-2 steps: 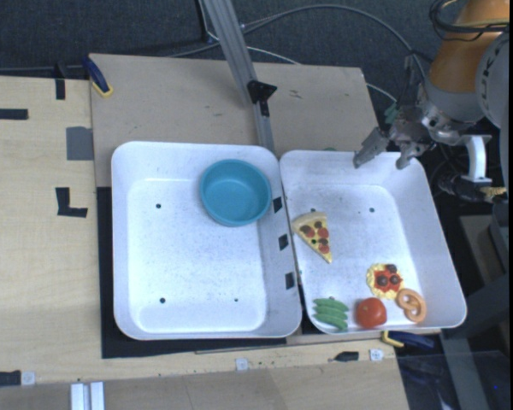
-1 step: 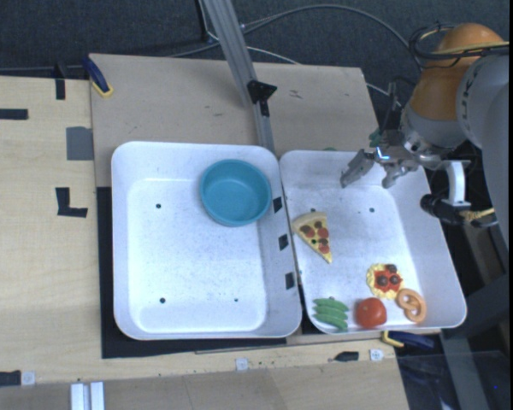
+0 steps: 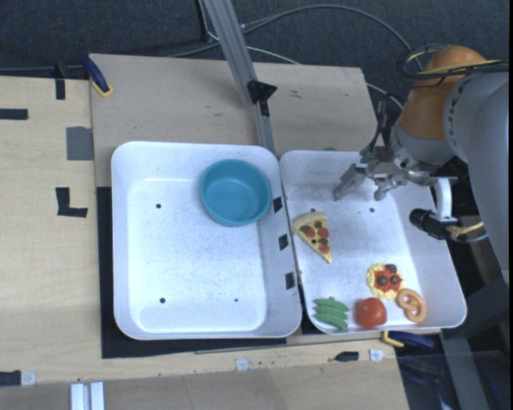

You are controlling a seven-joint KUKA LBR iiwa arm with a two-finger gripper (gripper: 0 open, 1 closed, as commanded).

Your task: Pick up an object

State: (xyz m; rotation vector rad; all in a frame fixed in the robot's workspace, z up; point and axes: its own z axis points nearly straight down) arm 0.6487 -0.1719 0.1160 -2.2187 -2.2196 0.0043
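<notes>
My gripper (image 3: pixel 360 188) hangs over the far part of the right bin (image 3: pixel 359 229), its two fingers spread apart and open with nothing between them. A toy pizza slice (image 3: pixel 314 233) lies below and to the left of the gripper, apart from it. Near the bin's front edge lie a green bean pod (image 3: pixel 330 312), a red tomato (image 3: pixel 370 313), a small pizza-like round (image 3: pixel 385 278) and a pretzel (image 3: pixel 411 303). A blue bowl (image 3: pixel 234 191) sits in the far right corner of the left bin (image 3: pixel 154 263).
A slanted metal pole (image 3: pixel 239 58) rises from between the bins toward the top of the view. The arm's body (image 3: pixel 462 118) fills the right side. Cables run across the bench behind the bins.
</notes>
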